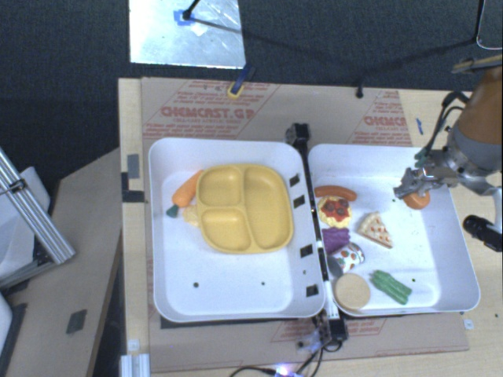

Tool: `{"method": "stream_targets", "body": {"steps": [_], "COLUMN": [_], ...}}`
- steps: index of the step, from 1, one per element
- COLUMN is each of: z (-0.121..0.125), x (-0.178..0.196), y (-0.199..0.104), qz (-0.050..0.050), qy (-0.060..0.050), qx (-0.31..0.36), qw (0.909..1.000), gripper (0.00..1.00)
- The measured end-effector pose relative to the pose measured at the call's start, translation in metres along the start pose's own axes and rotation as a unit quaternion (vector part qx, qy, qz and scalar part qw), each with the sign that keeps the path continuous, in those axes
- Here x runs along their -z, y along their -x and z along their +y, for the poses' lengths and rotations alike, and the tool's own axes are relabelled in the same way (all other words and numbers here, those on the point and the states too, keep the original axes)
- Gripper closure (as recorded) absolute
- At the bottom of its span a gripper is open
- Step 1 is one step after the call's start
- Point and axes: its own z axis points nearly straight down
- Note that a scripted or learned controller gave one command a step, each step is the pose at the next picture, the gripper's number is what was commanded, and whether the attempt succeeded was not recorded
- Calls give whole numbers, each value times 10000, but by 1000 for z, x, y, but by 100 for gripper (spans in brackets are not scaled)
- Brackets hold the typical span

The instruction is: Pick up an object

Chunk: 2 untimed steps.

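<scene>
One pincer [414, 185] over an orange piece [418, 200], right bin [448, 289]; grip state unclear.

Yellow divided tray [240, 208] in left bin [169, 289], toy carrot [185, 188] touching tray's left edge. In right bin [456, 281], right of tray: sausage [335, 192], pizza slice [376, 230], green vegetable [391, 286], tan disc [352, 291]. Gripper [414, 185] over orange round piece [417, 200], far right of tray.
</scene>
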Motion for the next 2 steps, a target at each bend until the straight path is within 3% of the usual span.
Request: {"method": "stream_targets", "body": {"steps": [1, 2], "z": [1, 3], "x": [26, 32], "y": [0, -43], "qz": [1, 6], "qy": [-5, -12], "qx": [-1, 4], "qw": [10000, 10000], "gripper": [100, 100]}}
